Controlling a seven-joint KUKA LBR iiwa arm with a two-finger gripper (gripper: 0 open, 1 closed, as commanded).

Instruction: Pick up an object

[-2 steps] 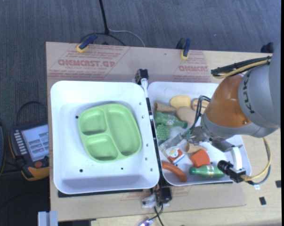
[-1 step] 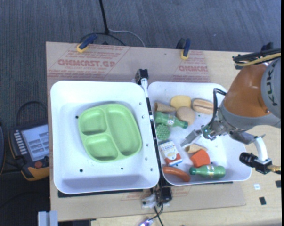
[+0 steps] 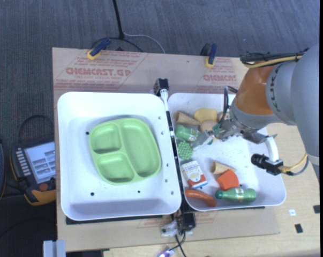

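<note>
while fingers (image 3: 210, 138) hover low, green bottle (image 3: 237, 195) lies near orange block (image 3: 227, 179)

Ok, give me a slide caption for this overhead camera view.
KUKA arm's tool lowered among toy foods in the right bin; green divided plate sits in the left bin.

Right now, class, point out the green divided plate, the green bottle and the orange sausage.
Green divided plate (image 3: 125, 150): camera view, on the ridge between its compartments.
Green bottle (image 3: 239, 195): camera view, on the middle of its body.
Orange sausage (image 3: 200, 196): camera view, on its middle.

Even, bright overhead light, soft shadows, mild overall blur, whites slightly glaring.
</note>
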